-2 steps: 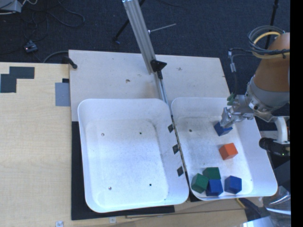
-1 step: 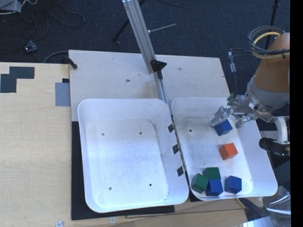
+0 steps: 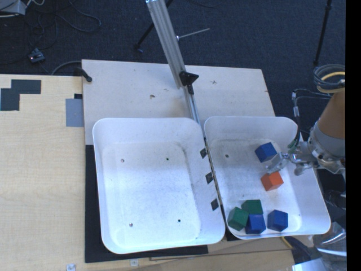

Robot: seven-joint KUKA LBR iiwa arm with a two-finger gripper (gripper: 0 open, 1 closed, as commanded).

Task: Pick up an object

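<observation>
Claw [image 3: 280,164] hovers in the right bin [image 3: 313,219] between blue cube [image 3: 265,152] and orange cube [image 3: 272,180]; its opening is unclear.

White bins [image 3: 148,130]; blue, green (one orange [image 3: 272,180]) blocks

- A pale bench board [image 3: 231,92] carries two shallow white bins side by side.
- The left bin [image 3: 113,131] sits partly on a black mat [image 3: 92,208].
- The right bin [image 3: 307,205] touches its neighbour along the shared middle edge.
</observation>
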